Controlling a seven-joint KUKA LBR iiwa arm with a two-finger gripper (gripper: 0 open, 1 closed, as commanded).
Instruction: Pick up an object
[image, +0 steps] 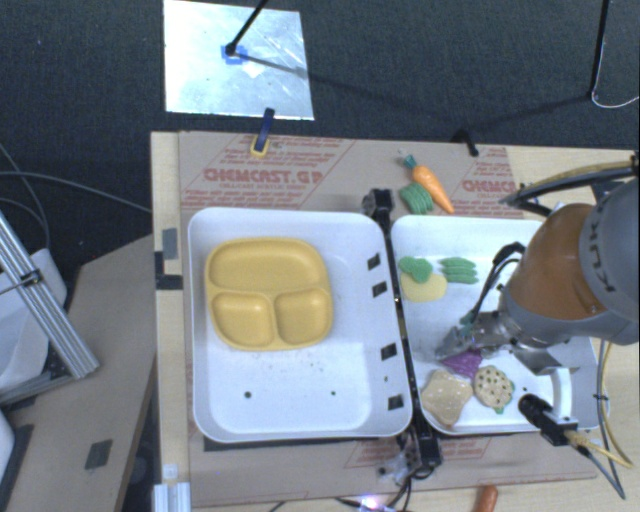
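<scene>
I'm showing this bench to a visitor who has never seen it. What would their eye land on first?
Probably the yellow divided tray, sitting alone in the left bin. Next, the grey and orange arm reaching over the right bin, where small toy foods cluster, among them a cookie and a purple piece. A toy carrot lies on the cardboard behind the bins.

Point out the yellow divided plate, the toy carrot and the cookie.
yellow divided plate (268, 292): camera view, the middle ridge.
toy carrot (433, 187): camera view, the orange body.
cookie (492, 387): camera view, the speckled top face.
</scene>
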